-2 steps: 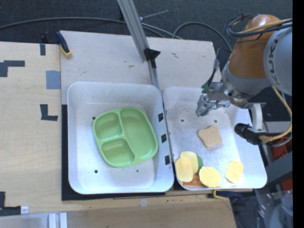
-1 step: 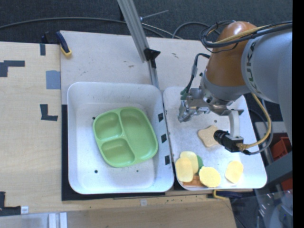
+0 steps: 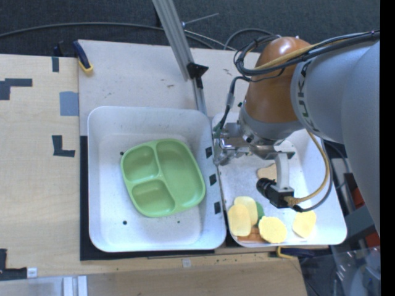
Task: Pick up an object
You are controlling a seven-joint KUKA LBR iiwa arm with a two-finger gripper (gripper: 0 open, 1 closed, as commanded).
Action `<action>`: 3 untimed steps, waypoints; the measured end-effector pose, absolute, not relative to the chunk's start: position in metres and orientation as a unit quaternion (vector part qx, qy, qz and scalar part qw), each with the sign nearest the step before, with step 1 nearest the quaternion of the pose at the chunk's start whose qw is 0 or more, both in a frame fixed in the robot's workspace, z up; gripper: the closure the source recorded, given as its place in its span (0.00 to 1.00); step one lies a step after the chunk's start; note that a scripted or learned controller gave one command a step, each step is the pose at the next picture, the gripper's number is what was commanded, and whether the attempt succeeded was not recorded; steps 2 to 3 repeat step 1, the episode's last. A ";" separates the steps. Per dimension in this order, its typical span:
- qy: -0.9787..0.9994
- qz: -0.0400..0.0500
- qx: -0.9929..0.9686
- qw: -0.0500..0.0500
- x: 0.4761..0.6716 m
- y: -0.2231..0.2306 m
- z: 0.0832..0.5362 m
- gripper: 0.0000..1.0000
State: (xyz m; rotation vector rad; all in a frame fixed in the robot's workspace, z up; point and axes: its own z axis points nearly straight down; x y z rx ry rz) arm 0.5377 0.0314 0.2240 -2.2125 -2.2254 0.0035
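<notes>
Gripper [image 3: 226, 151] at right bin's [image 3: 238, 181] left wall (grip can't tell), green tray [image 3: 163, 177] view-left of it, yellow pieces [image 3: 271, 229] below.

Pale wood bench [image 3: 37, 184]; dark carpeted floor [image 3: 62, 5] beyond.

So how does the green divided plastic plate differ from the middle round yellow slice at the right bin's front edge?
The green divided plastic plate is far larger than the middle round yellow slice. The plate has three compartments; the slice is plain. The plate lies in the left white bin; the slice sits among other small pieces in the right white bin. Both lie flat.
</notes>
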 end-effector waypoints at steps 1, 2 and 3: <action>-0.710 0.000 -0.704 0.002 0.521 0.090 0.232 1.00; -0.710 0.000 -0.704 0.002 0.521 0.090 0.232 1.00; -0.710 0.000 -0.704 0.002 0.521 0.090 0.232 1.00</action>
